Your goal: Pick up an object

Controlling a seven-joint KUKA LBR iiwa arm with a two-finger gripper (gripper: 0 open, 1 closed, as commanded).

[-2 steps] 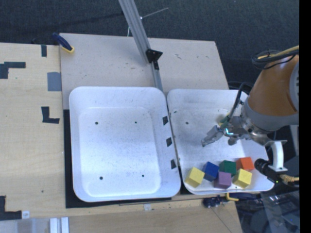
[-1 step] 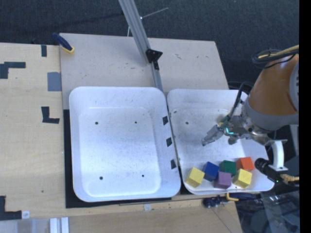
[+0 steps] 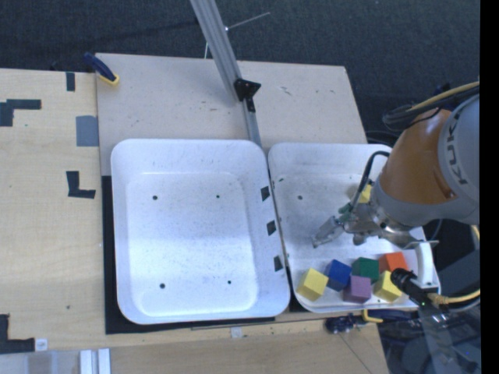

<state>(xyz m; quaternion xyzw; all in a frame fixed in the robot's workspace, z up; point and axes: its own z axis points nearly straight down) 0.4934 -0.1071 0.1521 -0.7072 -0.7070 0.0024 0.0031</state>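
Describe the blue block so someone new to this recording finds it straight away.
Of the two white bins, take the right bin, where the gripper reaches in. A cluster of small blocks lies along its near edge. The blue block sits second from the left there, between the yellow block at the cluster's left end and the purple block; it is the only blue one.

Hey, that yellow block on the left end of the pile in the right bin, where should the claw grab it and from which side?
Probably take the yellow block from straight above, across its near and far faces. Its left face is open toward bare bin floor, but the blue block sits close against its right, so a left-right pinch looks cramped. The claw hangs above it.
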